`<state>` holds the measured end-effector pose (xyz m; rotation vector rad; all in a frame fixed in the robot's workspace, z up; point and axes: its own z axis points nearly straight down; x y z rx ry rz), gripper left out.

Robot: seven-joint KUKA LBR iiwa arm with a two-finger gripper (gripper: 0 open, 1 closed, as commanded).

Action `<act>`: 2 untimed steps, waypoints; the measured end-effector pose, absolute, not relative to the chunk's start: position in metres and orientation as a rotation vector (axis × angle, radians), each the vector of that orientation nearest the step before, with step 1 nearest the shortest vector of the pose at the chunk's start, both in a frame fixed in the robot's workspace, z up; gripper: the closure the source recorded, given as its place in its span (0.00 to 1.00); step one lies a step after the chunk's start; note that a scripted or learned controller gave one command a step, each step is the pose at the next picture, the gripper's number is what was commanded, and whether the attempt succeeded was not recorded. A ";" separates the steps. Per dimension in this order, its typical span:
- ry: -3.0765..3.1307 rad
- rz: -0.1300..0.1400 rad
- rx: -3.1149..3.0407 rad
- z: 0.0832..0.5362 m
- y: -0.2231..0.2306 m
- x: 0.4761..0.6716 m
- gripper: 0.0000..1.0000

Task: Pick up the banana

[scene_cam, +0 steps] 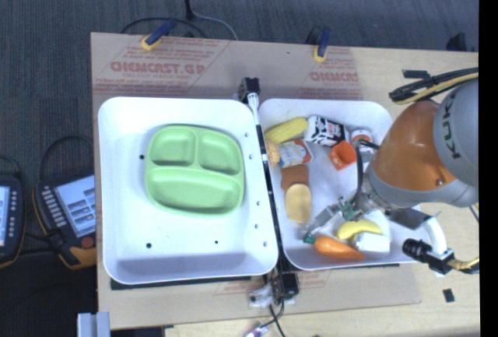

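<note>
I read the banana (359, 229) as the small yellow curved piece low in the right bin (377, 111), lying just above the carrot (338, 247) and touching or nearly touching a white block (376, 243) at its right end. Its long axis runs roughly left to right, tilted a little upward toward the right. Taking the banana as my landmark, the gripper (348, 210) sits just up and to the left of it, very near its left tip, under the grey wrist and the orange band of the arm (416, 152), which comes in from the banana's upper right. I cannot tell how the jaws stand: the metal parts there are small and partly hidden beneath the wrist, and I see nothing yellow clearly between them, so I would not call this a hold. My judgement is that the coming move turns on a short shift down and to the right, with the closing direction set across the banana's long axis. Farther up from the banana lie a tan oblong piece (297, 203), an orange cup (341, 154), a black-and-white carton (327, 128) and a corn cob (285, 129). Well to the banana's left, the left bin (117, 172) holds a green divided plate (194, 169).
</note>
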<state>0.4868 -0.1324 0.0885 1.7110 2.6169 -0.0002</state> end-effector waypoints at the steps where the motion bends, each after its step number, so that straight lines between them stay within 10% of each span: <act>1: 2.618 0.001 1.710 0.088 -0.132 0.487 0.00; 2: 2.976 -0.001 0.958 0.089 -0.130 0.488 0.00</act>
